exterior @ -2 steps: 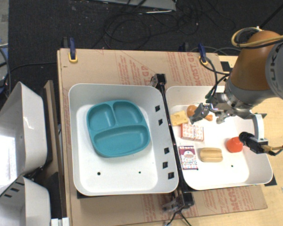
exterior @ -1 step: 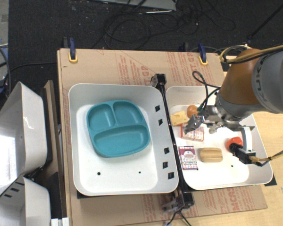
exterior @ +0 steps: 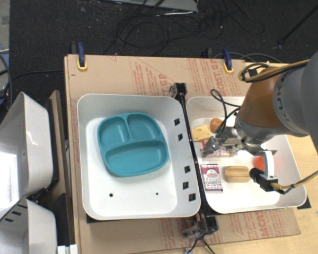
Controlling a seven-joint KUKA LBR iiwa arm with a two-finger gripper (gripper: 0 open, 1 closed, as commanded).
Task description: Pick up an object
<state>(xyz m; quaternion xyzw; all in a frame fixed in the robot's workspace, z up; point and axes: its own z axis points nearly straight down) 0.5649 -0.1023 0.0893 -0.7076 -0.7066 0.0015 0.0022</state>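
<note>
Right bin (exterior: 294, 157) | tan block (exterior: 236, 174) long axis left-right | jaws (exterior: 218, 144) state unclear

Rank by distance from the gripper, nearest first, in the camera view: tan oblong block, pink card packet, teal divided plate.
Gripper sits low in the right bin.
1. Pink card packet: just below it, by the right bin's left wall.
2. Tan oblong block: below and to the right; close to the packet's distance, so the order is loose.
3. Teal divided plate: in the left bin, clearly farthest.
</note>
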